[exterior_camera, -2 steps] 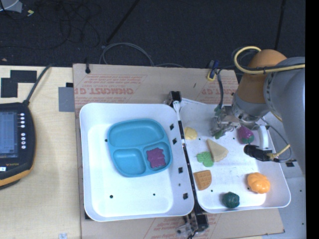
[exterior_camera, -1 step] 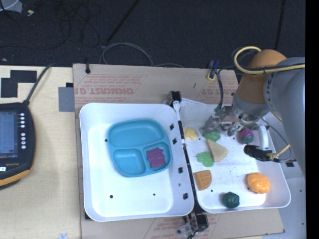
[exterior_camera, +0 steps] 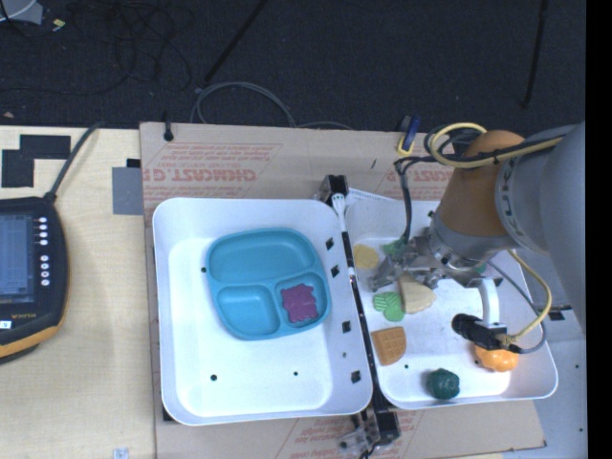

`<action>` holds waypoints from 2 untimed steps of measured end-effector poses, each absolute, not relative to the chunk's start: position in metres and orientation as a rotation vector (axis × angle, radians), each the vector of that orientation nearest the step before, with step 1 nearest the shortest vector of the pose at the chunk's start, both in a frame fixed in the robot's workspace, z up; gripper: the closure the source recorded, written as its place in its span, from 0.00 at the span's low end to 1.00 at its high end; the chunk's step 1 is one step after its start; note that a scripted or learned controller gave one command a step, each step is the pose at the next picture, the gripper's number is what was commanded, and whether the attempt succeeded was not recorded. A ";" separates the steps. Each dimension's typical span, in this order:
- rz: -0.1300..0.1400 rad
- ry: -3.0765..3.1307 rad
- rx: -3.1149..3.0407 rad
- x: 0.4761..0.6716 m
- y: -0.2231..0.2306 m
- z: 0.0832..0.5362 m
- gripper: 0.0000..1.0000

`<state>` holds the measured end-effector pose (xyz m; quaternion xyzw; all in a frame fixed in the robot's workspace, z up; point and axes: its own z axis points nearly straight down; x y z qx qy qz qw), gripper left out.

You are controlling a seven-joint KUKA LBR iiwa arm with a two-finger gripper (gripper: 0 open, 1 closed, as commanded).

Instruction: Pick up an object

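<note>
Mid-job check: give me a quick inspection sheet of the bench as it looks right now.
Surface: two white bins side by side; left bin, right bin.
Job's things: in the right bin, a green piece, cream piece, yellow piece, tan waffle-like piece, dark green ball, orange item.
Clutter: blue divided tray in the left bin, purple item in its lower right compartment.
Gripper: low over the green and cream pieces; finger state unclear.
Cables: yellow loop above the wrist; black cables behind the bench.
Surroundings: teach pendant at left.
</note>
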<state>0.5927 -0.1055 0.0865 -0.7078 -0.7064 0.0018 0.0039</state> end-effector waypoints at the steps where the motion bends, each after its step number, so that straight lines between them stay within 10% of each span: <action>1: 0.004 -2.216 -2.226 0.554 -0.149 0.136 0.00; 2: -0.002 -2.227 -2.216 0.627 -0.115 0.085 0.00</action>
